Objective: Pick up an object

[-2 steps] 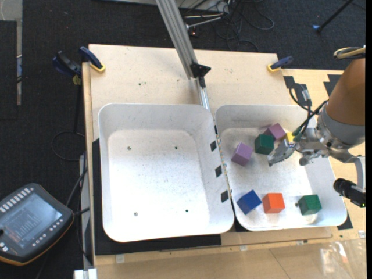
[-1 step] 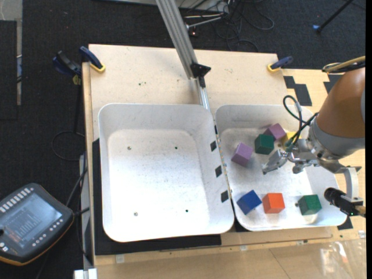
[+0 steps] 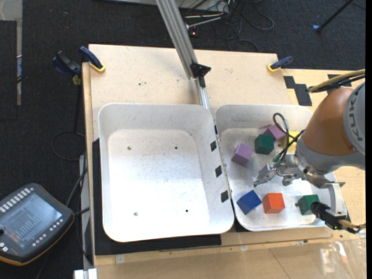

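Nearest the camera, at the lower left of the frame, sits a teach pendant (image 3: 29, 222) on the dark floor beside the surface (image 3: 151, 74). Two white bins stand side by side on that surface: the left bin (image 3: 157, 112) takes the middle of the frame, and the right bin (image 3: 244, 114) sits to its right, holding all the blocks.

Along the lower edge of the right bin lie a blue block (image 3: 249, 201), an orange block (image 3: 274, 203) just beside it, and a green block (image 3: 308, 204) further right, partly under the arm. Higher up are a purple block (image 3: 242, 154), a dark green block (image 3: 264, 143) and a pink block (image 3: 276, 131), the last two touching.

From the right edge the arm (image 3: 334, 132) leans over this bin, and its pincer (image 3: 272, 174) hangs between the purple block above and the orange block below. Its metal fingers look spread, with nothing between them, though they are small and hard to read.

My judgement is that no block is secured yet. The pincer sits over bare bin floor, so closing there would catch nothing. Blue and orange lie close together, so a descent on either could nudge its neighbour or clamp a corner and let the block twist out. The green block near the bin wall leaves little room for a finger.
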{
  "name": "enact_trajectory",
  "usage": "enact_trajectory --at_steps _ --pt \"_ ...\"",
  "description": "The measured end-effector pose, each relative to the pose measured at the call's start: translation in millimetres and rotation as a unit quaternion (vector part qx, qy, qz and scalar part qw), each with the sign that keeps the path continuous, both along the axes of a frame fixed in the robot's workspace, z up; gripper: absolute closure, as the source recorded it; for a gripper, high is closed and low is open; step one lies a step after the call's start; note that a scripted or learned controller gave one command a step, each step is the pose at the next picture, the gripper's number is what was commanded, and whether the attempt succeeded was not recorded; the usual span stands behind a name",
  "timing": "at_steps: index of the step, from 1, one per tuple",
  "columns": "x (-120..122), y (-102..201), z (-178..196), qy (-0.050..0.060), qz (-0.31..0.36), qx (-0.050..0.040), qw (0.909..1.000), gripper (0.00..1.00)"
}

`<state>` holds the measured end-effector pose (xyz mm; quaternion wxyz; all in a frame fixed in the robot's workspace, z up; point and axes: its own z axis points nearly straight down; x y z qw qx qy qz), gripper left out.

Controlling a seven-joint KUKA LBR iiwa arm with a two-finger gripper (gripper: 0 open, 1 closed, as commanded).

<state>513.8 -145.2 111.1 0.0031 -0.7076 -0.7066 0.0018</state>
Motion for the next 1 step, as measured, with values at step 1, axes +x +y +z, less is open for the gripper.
enact_trajectory --at_steps 1 --pt "2.7 -0.8 13.9 -0.004 0.000 -0.0012 1.0000 1.00"
